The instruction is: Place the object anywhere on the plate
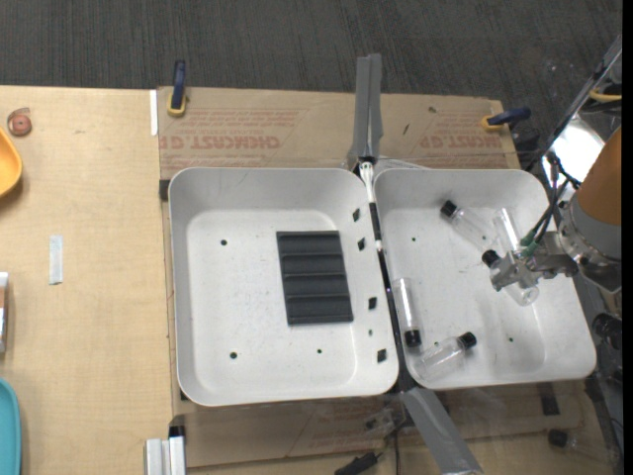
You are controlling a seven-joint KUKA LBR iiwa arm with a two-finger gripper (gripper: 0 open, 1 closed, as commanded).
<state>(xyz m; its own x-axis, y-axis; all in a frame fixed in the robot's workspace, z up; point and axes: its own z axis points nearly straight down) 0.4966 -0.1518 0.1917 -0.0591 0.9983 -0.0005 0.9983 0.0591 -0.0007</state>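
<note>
Several clear plastic vials with black caps lie in the right bin (564,359). One vial (505,237) lies right at the gripper (516,275), reaching away from it toward the far wall; whether it sits between the fingers cannot be told, nor whether the gripper is apart or together. Another vial (465,218) rests just beyond, to the far left of the gripper. Two more lie on the near side: one vial (405,312) along the bin's left wall, one vial (444,349) near the front. The dark ribbed plate (315,277) sits well apart to the gripper's left, in the middle of the left bin (198,364). Both bins rest on the cardboard-covered surface (257,132).
</note>
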